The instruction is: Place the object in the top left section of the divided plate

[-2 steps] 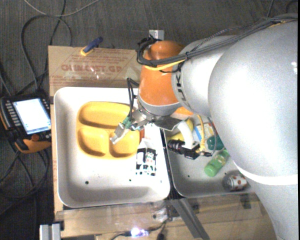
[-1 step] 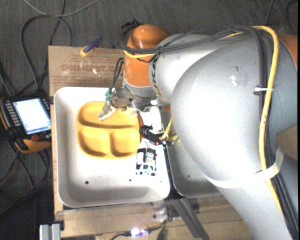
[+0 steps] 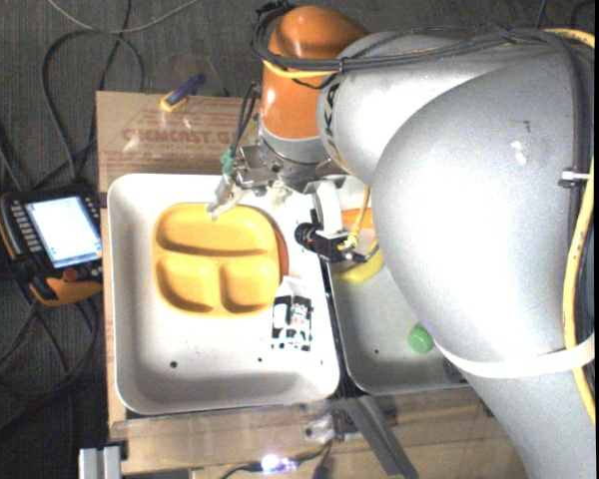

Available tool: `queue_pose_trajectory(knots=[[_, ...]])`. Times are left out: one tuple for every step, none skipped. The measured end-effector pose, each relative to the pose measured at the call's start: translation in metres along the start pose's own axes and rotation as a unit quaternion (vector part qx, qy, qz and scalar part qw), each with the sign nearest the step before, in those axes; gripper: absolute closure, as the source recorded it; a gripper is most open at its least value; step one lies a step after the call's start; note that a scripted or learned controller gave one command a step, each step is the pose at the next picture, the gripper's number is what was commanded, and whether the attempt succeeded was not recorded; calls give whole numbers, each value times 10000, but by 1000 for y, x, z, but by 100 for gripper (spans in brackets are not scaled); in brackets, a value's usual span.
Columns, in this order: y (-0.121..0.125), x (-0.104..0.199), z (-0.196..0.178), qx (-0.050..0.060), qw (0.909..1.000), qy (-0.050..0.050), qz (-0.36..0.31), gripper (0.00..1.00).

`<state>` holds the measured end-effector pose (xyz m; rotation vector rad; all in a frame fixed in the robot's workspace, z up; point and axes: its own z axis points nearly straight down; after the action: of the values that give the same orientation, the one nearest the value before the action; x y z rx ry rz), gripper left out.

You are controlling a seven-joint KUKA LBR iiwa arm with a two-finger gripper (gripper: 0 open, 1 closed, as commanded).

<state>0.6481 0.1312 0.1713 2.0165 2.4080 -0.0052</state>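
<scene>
Yellow plastic is what we meet first: the divided plate [image 3: 218,260] lies in the left bin [image 3: 140,357], towards its upper half, with one long section across its top and two smaller sections below. All three sections look bare to us. We cannot say for certain which thing is the object to be placed. A small green ball [image 3: 420,340] lies in the right bin [image 3: 379,362], partly hidden under the arm [image 3: 469,188], and a yellow thing [image 3: 364,265] shows at that bin's left wall, also half covered.

The gripper [image 3: 223,200] hangs over the plate's upper edge, near the top section, below the arm's orange band [image 3: 299,63]. We cannot tell how its jaws stand, nor whether anything sits between them.

A black and white card [image 3: 293,324] lies in the left bin just beside the plate's lower right corner. Outside the bins, a handheld controller with a lit screen [image 3: 55,233] rests at the far left, and a small blue and yellow item [image 3: 185,92] lies on the brown board [image 3: 160,138] above the left bin.
</scene>
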Motion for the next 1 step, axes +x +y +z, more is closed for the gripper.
queue_pose_trajectory(knots=[[0,0,-8,12,10000,-32,-8,100]])
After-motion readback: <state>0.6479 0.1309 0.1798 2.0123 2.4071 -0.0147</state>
